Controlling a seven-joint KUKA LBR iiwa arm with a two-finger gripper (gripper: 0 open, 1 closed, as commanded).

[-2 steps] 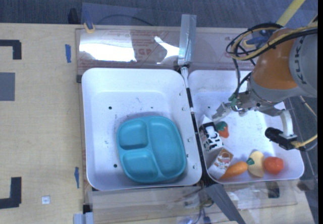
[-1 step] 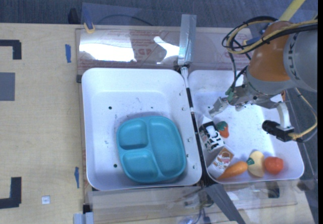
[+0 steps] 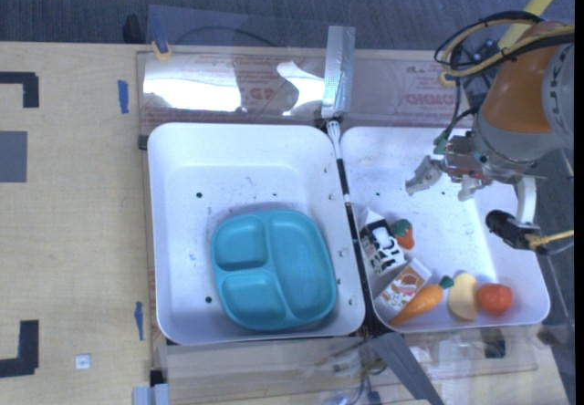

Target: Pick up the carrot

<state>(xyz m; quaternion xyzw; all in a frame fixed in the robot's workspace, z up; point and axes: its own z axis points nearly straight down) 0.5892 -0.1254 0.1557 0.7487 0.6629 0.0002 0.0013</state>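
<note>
Near the right bin's point(image 3: 511, 212) front edge lies the carrot point(image 3: 421, 301); bring your open, empty gripper point(image 3: 444, 179) down along it, clear of the lemon point(image 3: 463, 295).

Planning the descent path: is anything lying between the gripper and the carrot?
Nothing visible lies between them. The gripper hangs over bare floor of the right bin; the carrot lies nearer the front, with a yellow fruit close beside it.
</note>
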